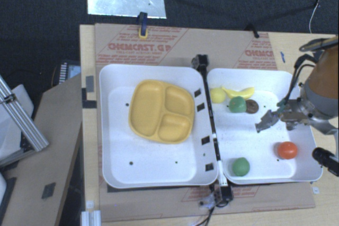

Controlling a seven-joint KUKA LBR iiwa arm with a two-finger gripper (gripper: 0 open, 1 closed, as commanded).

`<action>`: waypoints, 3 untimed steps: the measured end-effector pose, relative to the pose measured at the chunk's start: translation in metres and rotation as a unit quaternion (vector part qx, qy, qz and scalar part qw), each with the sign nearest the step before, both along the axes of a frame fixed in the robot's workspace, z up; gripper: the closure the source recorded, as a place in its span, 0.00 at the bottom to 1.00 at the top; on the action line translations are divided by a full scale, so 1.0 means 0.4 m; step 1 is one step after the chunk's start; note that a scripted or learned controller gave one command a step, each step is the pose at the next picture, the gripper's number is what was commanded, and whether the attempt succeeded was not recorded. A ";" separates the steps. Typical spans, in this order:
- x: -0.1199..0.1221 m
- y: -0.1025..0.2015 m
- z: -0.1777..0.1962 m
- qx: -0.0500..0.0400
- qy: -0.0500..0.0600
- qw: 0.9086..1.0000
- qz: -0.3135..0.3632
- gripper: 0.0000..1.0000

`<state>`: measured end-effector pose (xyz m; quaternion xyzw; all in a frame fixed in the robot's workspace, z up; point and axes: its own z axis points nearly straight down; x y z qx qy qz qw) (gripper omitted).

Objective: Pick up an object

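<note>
The gripper (pixel 267 121) is seen over the right bin (pixel 265 172); whether it is released or clenched cannot be told. The orange ball (pixel 286 150) is found just below-right of it, untouched. A green ball (pixel 241 166) lies near the front wall.

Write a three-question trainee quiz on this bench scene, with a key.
1. True or false: the yellow tray lies in the right bin.
2. Which item lies nearest the gripper? A) orange ball B) brown ball C) lower green ball
3. Fill in: the banana lies near the right bin's ___ edge.

Key: 1 false, it lies in the left bin; 2 B; 3 far.
</note>
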<state>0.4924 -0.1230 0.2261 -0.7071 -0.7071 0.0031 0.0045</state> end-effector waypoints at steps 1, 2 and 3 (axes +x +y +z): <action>0.006 0.001 0.014 -0.001 -0.006 1.000 0.002 0.00; 0.014 0.024 -0.129 0.000 -0.004 1.000 0.001 0.00; 0.007 0.052 -0.261 0.000 -0.003 1.000 0.000 0.00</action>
